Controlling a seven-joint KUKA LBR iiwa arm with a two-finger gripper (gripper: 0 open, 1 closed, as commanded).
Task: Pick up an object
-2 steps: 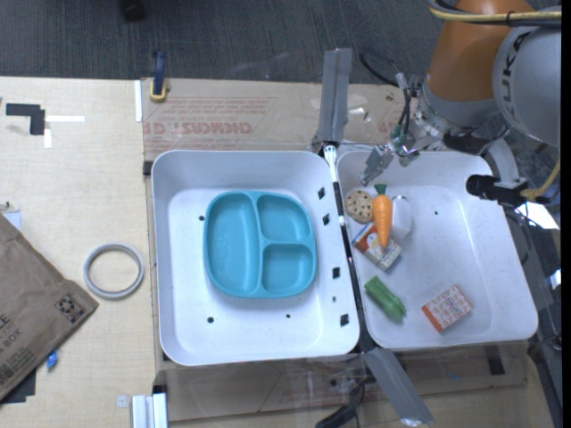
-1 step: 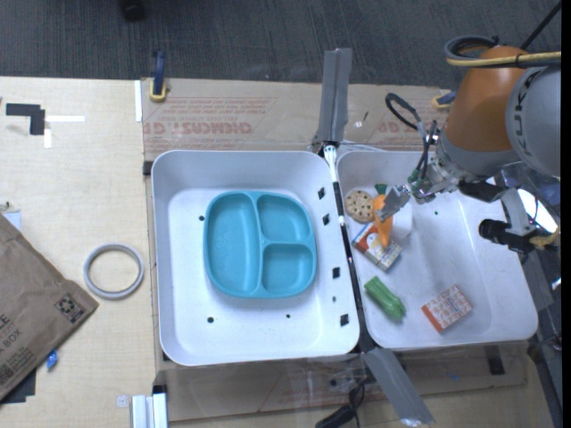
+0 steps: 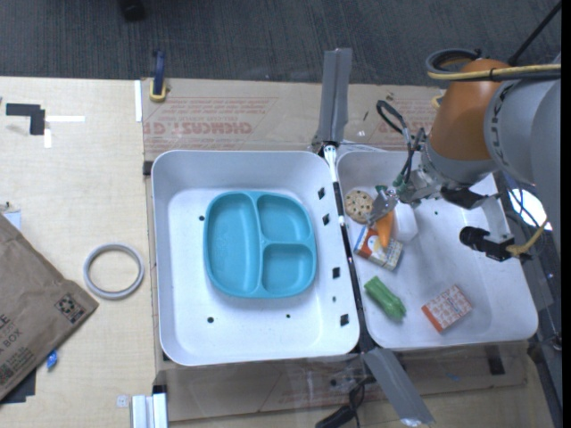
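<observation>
My gripper hangs low over the upper left part of the right bin, at the end of the grey arm with its orange band. Just below it lies an orange carrot-like piece, resting against a small printed packet. To the gripper's left lies a round tan cookie-like disc. Nearer the front of the bin are a green pickle-shaped piece and a red-and-white packet. I cannot make out whether the gripper touches the orange piece.
The left bin holds a teal divided plate. A roll of tape and a brown cardboard box lie on the bench to the left. Cables trail over the right bin's right side.
</observation>
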